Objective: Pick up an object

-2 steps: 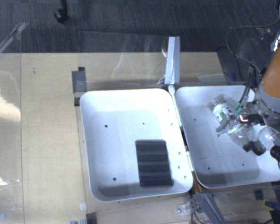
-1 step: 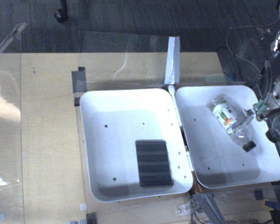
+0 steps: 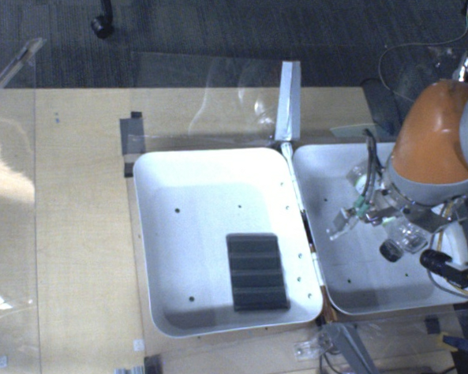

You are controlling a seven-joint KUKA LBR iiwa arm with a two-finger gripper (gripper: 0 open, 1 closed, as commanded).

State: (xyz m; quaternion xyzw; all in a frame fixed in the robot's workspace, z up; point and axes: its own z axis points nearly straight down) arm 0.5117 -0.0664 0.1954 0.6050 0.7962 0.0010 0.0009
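Claw (image 3: 343,224) low over right bin (image 3: 335,287), grip state unclear; likely misplaced, since black ridged block (image 3: 256,272) lies in left bin (image 3: 161,226).

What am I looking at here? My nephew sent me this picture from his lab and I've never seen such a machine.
It is one camera's view from above a wooden bench, looking down at a slant. The grey robot arm with the orange band reaches in from the right. Its claw hangs over the right shallow white bin; I can't tell whether it holds anything. In the left shallow white bin lies a black ribbed rectangular block, towards the near edge. The arm's job is to pick up an object.
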